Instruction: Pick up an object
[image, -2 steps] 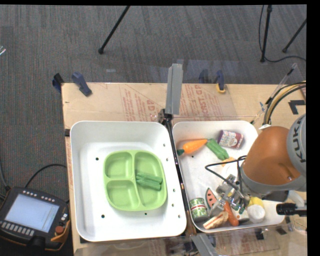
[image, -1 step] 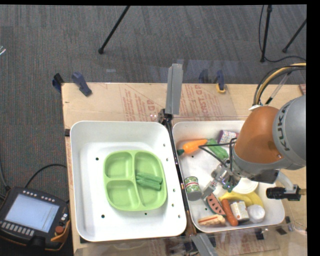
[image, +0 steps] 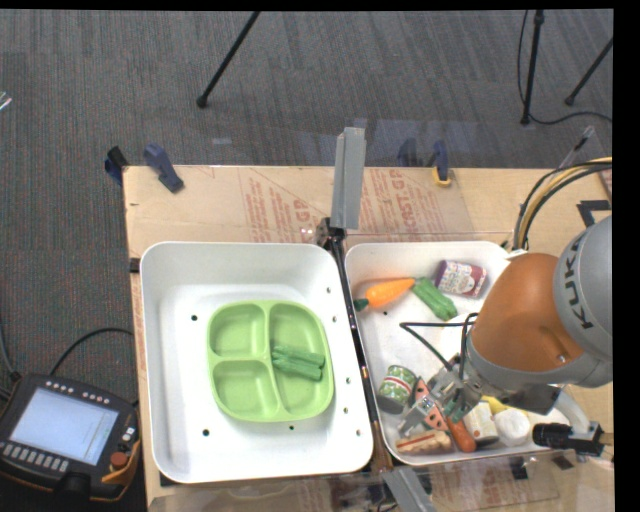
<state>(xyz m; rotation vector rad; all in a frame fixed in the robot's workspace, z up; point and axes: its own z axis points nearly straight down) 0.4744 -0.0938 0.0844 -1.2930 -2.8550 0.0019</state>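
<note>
Toys crowd the right bin (image: 395, 250): a carrot (image: 388, 291) and a green piece (image: 435, 299) up top, a purple pack (image: 460, 277) beside them, a round can (image: 398, 384) lower down. The gripper (image: 437, 405) is low over the pile near the bin's front, but I can't tell its state. Left bin (image: 170, 350): a green tray (image: 268, 360) carrying a green piece (image: 298, 360).

teach pendant (image: 62, 432), 2 tripod legs (image: 228, 57)
</note>
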